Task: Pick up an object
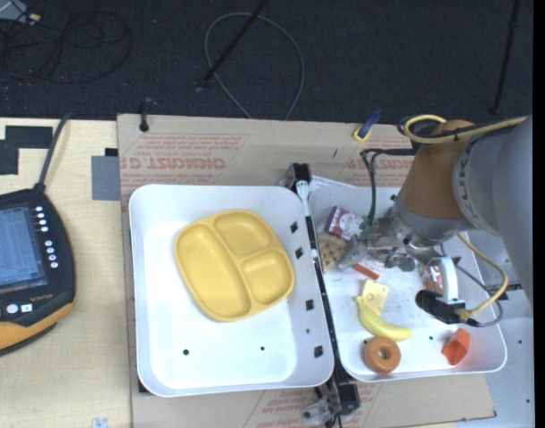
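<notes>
Pincer (372, 255): low over the far part of the right bin, below the orange band of the arm; it is a tangle of grey metal among the objects, and whether it is wide or narrow I cannot tell.
Arm (486, 181): grey, reaching in from the right, its wrist over the right bin's far right part.
Right bin (486, 357): shallow, white, holding all the small objects.
Snack packet (345, 225): red and white, at the far left of the right bin, just beside the pincer on its far-left side.
Cracker (329, 254): pale and speckled, against the bin's left wall, just left of the pincer.
Red piece (365, 270): a small flat strip, just beneath the pincer on its near side; I cannot tell if they touch.
Cheese wedge (375, 292): pale yellow, nearer than the pincer, touching the banana's far end.
Banana (382, 325): yellow, curved, lying near the middle of the bin, nearer than the pincer.
Doughnut (381, 355): brown ring, at the near edge, just nearer than the banana.
Orange block (456, 346): at the near right corner, well apart from the pincer.
Left bin (156, 328): white, holding the tray.
Yellow tray (234, 263): three compartments, lying tilted in the middle of the left bin, well left of the pincer.
Worktop (210, 154): brown card under both bins.
Pendant (22, 261): a handheld screen unit, far left.
</notes>
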Tool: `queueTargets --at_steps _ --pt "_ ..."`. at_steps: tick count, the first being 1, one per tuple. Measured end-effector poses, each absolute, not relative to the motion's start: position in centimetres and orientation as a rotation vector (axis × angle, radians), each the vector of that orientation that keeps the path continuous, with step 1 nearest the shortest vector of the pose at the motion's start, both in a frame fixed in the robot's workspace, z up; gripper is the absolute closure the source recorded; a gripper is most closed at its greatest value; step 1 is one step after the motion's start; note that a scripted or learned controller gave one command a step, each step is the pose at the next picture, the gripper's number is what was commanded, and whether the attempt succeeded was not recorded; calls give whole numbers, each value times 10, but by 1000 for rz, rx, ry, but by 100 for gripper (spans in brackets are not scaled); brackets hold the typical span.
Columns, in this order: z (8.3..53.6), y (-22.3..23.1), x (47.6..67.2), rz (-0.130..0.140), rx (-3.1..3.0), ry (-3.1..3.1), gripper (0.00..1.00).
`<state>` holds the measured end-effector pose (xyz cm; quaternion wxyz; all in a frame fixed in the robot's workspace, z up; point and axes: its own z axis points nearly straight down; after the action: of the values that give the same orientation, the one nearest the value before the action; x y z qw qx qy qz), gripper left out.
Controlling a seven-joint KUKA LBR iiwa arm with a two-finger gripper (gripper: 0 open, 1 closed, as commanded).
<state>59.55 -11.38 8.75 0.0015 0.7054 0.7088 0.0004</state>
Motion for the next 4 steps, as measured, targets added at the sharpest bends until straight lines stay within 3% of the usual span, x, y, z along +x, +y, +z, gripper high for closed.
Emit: queueTargets --at_steps 1,2,3,4 --pt "97 -114 591 -3 2229 2224 100" --pt "96 -115 591 -4 2231 2221 0" --pt "87 -100 515 -3 2227 2222 0" --pt "98 -101 518 1 2231 2219 100"
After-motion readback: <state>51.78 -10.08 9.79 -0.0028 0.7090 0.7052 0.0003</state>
